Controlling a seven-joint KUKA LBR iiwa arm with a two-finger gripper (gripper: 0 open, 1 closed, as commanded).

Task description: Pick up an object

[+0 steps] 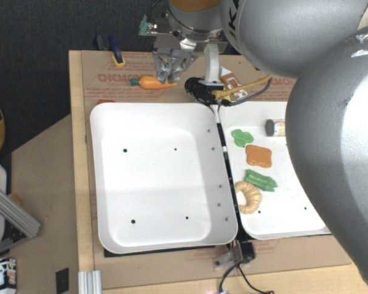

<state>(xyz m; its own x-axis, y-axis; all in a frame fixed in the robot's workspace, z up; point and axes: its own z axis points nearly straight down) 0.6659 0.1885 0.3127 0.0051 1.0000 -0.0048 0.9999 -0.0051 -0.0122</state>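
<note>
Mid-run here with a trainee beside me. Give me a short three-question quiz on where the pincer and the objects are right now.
1. True or false: the pincer hangs above the left bin.
2. Which item lies nearest the right bin's front edge? A) orange piece B) croissant-shaped piece C) light green piece
3. Fill in: the toy carrot lies on the ____ behind the bins.

Key
1. False: it is over the cardboard behind the bins, at the carrot.
2. B; the dark green piece lies just behind it.
3. cardboard.
</note>
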